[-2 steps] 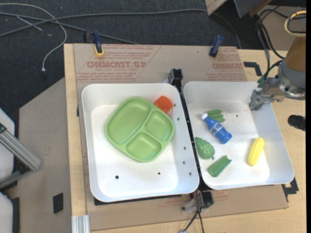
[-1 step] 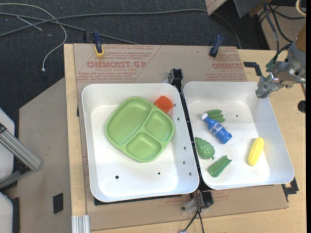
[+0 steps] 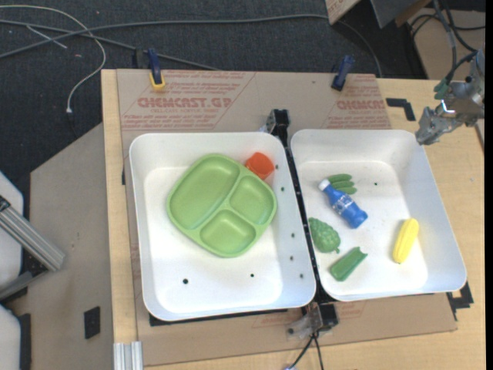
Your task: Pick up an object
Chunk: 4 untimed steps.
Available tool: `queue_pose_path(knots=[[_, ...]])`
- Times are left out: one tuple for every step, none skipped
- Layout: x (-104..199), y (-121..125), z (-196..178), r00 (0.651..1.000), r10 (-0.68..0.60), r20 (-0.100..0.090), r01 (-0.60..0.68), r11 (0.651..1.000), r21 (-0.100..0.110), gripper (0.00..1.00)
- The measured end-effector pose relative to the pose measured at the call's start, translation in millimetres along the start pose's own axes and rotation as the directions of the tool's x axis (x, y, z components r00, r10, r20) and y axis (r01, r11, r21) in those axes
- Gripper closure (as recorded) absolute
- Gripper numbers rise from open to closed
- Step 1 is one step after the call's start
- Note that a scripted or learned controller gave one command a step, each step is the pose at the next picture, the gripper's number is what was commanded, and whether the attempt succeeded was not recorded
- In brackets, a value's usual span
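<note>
Grey metal end effector; teal fitting above; dark cables behind.

Left bin: white plastic, smooth, faint sheen along the rim.
Right bin: the same white plastic, smooth.
Divided plate: light green plastic, smooth, soft satin gloss.
Orange piece: plastic look, smooth, slightly glossy.
Bottle: blue plastic, glossy, white cap.
Yellow piece: plastic look, smooth, mild shine.
Green toys: plastic look, bumpy or ribbed surfaces, matt.
Bench: covered by brown paper-faced sheet, matt, red print.
Clamps: plastic-looking grips, blue and yellow.
Floor: dark carpet, rough, matt.
Hand: grey metal, dull finish.
</note>
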<state>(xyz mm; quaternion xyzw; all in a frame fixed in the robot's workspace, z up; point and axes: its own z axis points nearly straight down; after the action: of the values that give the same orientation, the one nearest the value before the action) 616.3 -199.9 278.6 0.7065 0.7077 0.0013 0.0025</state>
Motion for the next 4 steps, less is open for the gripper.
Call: queue_pose_path(knots=[[43.2,-12.3,-1.4,1.000,-0.002,-0.003,0.002,1.000,0.008,1.00],[99.8,-26.6,14.6,1.000,-0.003,-0.004,0.004,1.000,0.009,1.00],[155.1,-33.9,23.7,1.000,-0.004,-0.004,0.004,1.000,0.009,1.00],[206.7,-51.1,19.6,1.000,-0.005,-0.005,0.005,1.000,0.008,1.00]])
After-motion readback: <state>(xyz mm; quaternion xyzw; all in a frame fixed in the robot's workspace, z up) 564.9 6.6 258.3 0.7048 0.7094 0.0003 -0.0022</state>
